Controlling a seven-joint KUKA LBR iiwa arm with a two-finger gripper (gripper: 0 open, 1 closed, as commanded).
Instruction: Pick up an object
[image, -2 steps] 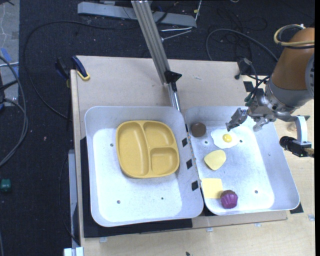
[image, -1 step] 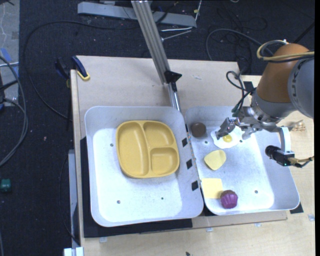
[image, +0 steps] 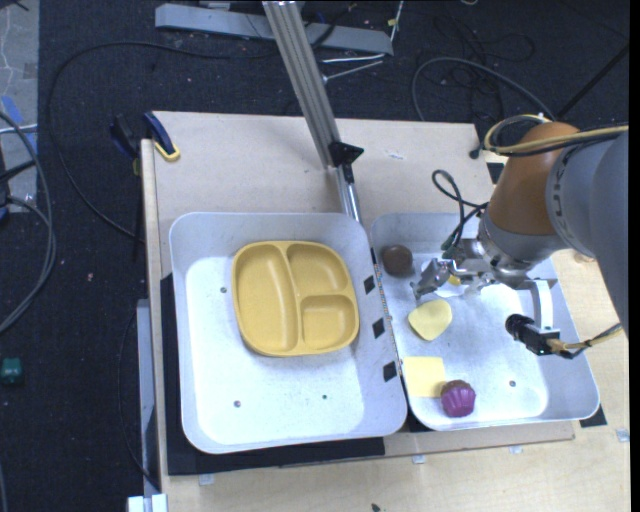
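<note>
Pale yellow, rounded and flat: the yellow piece (image: 430, 320), lying on the floor of the right bin (image: 520, 400), just below and a touch to the left of the gripper (image: 436, 281) in the camera view. Looks the likeliest thing to pick, being the nearest; no clear long axis, slightly wider than tall at most, so approach angle probably matters little. Gripper low over the bin's upper middle, apparently not touching the piece, with a small gap of white floor between. Jaw state impossible to judge: metal parts, cables and a yellowish bit tangled together at the wrist, nothing clearly held. Brown ball (image: 397, 260) near the bin's upper left corner, up and to the left of the gripper, also close. Square yellow block (image: 423, 376) and purple object (image: 457, 398) further down, near the bin's lower edge, well apart from the gripper. Left bin (image: 200, 400) carrying a yellow divided tray (image: 296, 298), far from the arm. Arm (image: 560, 200) bulky over the right bin's upper right part, hiding that corner and whatever may lie under it.
</note>
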